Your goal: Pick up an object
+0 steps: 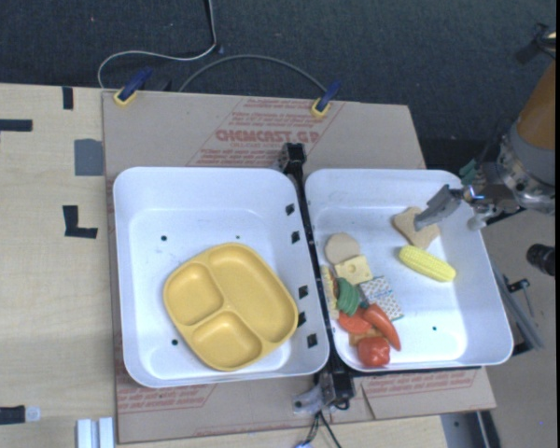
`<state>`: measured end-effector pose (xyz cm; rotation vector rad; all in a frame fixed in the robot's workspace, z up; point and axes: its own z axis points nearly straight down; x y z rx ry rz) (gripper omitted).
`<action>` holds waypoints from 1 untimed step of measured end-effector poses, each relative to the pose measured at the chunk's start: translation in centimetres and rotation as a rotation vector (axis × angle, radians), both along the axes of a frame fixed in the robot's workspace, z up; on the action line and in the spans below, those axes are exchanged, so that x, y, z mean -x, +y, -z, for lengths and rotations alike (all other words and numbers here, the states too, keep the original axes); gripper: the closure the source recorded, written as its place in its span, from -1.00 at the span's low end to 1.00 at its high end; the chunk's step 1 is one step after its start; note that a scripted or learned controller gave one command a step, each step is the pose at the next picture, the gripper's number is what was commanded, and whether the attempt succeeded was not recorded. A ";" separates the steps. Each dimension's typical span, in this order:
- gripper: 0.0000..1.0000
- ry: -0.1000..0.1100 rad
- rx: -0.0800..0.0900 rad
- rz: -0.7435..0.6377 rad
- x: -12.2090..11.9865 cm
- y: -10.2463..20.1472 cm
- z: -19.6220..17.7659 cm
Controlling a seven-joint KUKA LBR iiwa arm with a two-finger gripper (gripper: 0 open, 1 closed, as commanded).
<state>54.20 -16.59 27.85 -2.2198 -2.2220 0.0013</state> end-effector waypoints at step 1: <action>-1.00 0.014 -0.003 0.002 -2.6 -2.5 15.1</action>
